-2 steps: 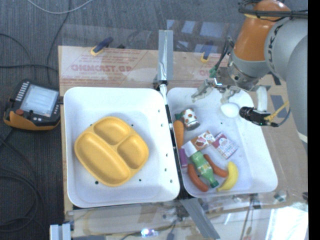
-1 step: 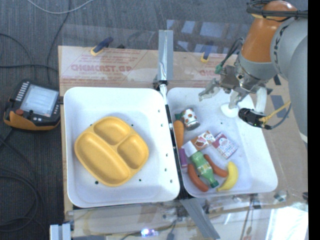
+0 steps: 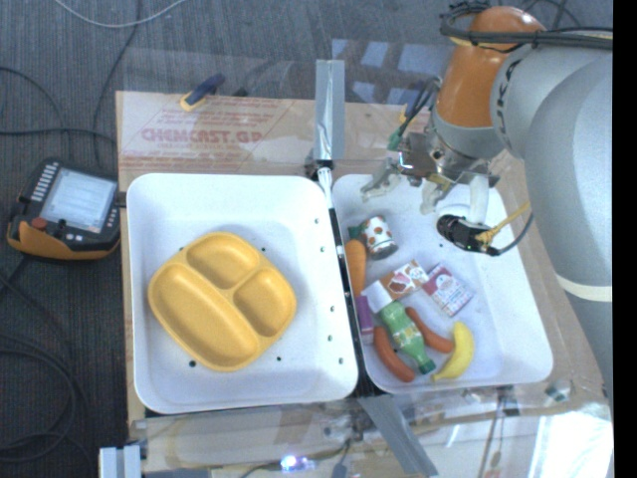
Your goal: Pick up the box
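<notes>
We start at the near edge of the right bin (image 3: 537, 366), where a banana (image 3: 456, 355), two sausages (image 3: 393, 357) and a green bottle (image 3: 406, 331) huddle together — a toy-food heap, tipped in anyhow, we reckon. Just behind them lies the box (image 3: 447, 292), flat on the bin floor near the middle, touching a second small carton (image 3: 401, 280); a carrot (image 3: 355, 265) hugs the left wall and a can (image 3: 378, 235) sits beyond. In the left bin (image 3: 149, 386) rests a yellow tray (image 3: 223, 299). Farthest back, our gripper (image 3: 430, 180) hangs over the right bin's far edge, fingers spread apart and holding nothing, well short of the box. We judge the reach is yet to come.
</notes>
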You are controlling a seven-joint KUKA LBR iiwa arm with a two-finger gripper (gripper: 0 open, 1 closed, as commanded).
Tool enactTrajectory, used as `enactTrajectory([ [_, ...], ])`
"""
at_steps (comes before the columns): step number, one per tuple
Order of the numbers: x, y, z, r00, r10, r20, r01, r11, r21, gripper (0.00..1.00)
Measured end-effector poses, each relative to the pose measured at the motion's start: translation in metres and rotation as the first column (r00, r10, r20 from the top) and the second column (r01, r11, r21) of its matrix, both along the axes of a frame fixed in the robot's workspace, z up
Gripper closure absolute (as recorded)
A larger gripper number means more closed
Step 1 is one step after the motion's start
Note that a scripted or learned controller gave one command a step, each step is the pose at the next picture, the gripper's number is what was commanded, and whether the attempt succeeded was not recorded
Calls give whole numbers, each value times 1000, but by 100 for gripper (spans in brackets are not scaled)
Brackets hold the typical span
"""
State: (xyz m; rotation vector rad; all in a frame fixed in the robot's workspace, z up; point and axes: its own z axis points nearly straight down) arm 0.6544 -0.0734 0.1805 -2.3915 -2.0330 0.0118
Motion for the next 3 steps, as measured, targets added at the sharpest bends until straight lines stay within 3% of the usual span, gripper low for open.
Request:
enactTrajectory([
  [1, -13, 3, 36, 956, 294, 3, -294, 956, 1, 0],
  [2, -38, 29, 0, 897, 441, 3, -441, 897, 4, 0],
  [3, -60, -30, -17, 946, 326, 4, -326, 945, 6, 0],
])
